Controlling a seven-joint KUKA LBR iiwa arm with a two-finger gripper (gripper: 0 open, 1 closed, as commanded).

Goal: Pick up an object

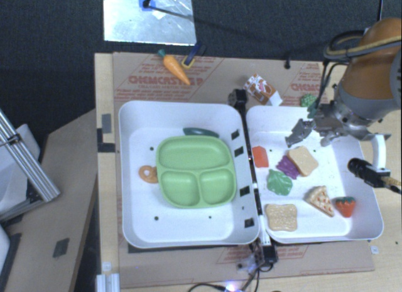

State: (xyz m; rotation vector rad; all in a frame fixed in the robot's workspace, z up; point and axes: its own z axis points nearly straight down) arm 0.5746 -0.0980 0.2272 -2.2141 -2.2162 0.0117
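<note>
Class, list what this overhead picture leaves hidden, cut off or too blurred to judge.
- Hand, camera view: blurred, its grip unreadable.
- Dark green item: mostly behind the green tray.
- Arm: cut by the right edge.
- Green piece: partly behind the arm.

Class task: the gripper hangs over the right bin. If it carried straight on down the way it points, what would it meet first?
Probably the gripper would meet bare floor of the right bin, beside the purple piece and the bread slice; depth is unclear.

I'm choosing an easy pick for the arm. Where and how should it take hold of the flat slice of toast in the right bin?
The tan toast slice lies flat in the right white bin's near-left corner, close to the wall. Probably come straight down and pinch across its two straighter side edges, far-to-near, since the left wall crowds it.
</note>
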